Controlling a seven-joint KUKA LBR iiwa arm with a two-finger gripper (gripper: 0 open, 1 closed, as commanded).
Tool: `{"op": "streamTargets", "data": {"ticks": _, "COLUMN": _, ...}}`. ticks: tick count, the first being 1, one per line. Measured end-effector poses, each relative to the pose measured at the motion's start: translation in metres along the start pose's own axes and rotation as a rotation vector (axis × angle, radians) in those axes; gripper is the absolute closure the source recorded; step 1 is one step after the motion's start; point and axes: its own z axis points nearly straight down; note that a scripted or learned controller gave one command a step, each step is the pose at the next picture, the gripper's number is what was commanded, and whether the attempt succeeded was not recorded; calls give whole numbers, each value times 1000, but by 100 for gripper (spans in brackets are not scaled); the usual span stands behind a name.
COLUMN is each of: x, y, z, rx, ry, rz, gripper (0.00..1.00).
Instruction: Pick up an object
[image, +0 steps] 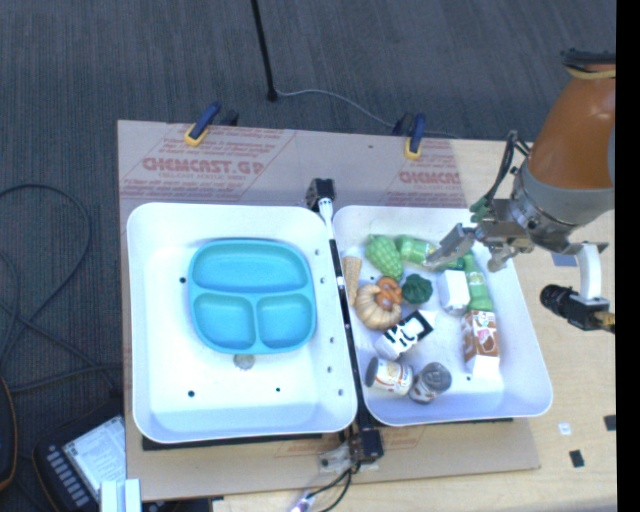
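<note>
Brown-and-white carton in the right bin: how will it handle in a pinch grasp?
The carton looks boxy and flat-sided, so it probably stays stiff and won't roll. It lies flat against the right bin wall, so one finger may lack room. Likely light, though contents can't be seen.

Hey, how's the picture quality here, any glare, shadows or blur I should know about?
Camera view: soft, even light; the white bins look bright but not blown out; faint shadows under the blue tray; the whole frame is slightly soft, so labels on the small items in the right bin cannot be read; the tool looks a bit smeared.

Grey arm (560, 195), orange band (585, 125), dark metal gripper (470, 250)
</note>
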Motion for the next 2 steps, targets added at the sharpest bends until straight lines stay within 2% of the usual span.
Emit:
{"op": "streamTargets", "data": {"ticks": 1, "x": 28, "y": -8, "z": 155, "rx": -6, "ry": 1, "rz": 0, "gripper": 0}}
{"op": "streamTargets", "data": {"ticks": 2, "x": 29, "y": -7, "z": 145, "rx": -7, "ry": 3, "rz": 0, "gripper": 100}}
